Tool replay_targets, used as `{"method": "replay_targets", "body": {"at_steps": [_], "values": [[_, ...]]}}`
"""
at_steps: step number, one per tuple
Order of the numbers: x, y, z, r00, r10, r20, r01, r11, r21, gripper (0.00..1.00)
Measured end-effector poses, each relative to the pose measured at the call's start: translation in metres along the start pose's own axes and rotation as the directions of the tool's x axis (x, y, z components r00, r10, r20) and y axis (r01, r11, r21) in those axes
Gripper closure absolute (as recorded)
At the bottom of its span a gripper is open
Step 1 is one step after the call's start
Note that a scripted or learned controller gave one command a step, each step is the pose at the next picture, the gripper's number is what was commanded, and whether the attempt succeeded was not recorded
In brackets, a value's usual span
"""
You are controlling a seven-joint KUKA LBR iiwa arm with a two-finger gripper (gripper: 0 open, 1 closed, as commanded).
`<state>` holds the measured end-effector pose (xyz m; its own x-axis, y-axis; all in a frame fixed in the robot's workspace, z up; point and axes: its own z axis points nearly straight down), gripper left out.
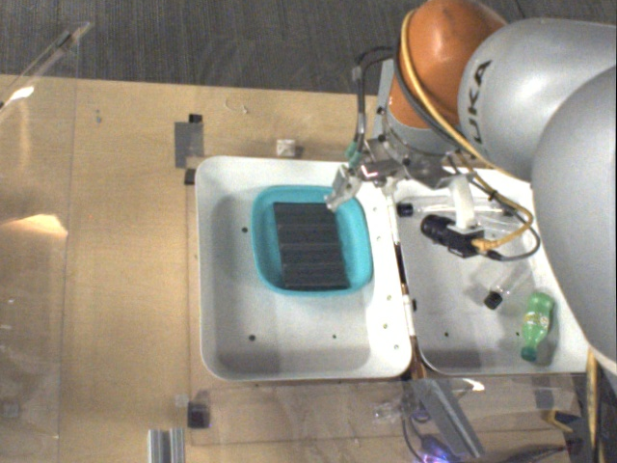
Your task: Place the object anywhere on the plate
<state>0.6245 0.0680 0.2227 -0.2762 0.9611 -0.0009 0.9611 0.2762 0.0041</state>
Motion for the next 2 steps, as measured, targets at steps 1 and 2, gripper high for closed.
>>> {"method": "replay_targets", "body": {"at_steps": [1,2], "values": [[0.0,0.0,0.0,1.0,0.0,0.0,0.0,1.0,0.0,0.0],[0.0,0.0,0.0,1.0,0.0,0.0,0.0,1.0,0.0,0.0]]}}
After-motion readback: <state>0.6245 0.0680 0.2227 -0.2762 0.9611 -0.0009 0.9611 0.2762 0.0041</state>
